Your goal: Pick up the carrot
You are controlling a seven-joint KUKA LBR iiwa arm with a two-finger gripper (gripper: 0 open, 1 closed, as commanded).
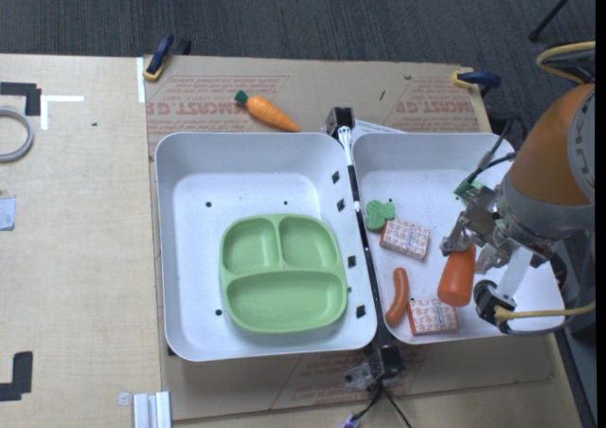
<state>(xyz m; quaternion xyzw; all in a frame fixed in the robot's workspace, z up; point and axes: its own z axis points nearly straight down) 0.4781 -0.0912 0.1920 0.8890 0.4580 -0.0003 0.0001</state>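
I am the gripper, hanging over the right bin, toward its 3 o'clock side. My arm comes in from 3 o'clock. From this height I cannot tell whether my jaws are apart or together. Wires and brackets crowd the view there.

Just at my 6 o'clock lies an orange-red piece, its top end right against my tip. I cannot tell whether I grip it or only sit above it.

The carrot is well apart from me, out at my 10 o'clock. It lies on the cardboard outside both bins, just beyond the 12 o'clock wall of the left bin. Its green end points to 9 o'clock and its tip to 4 o'clock.

In my bin, a pink box sits at my 9 o'clock, with a green toy touching its 10 o'clock corner. A sausage lies at my 8 o'clock, and a second box is just beside the sausage at its 4 o'clock, near the orange-red piece.

The left bin holds a green plate with three wells, lying flat toward its 5 o'clock part.
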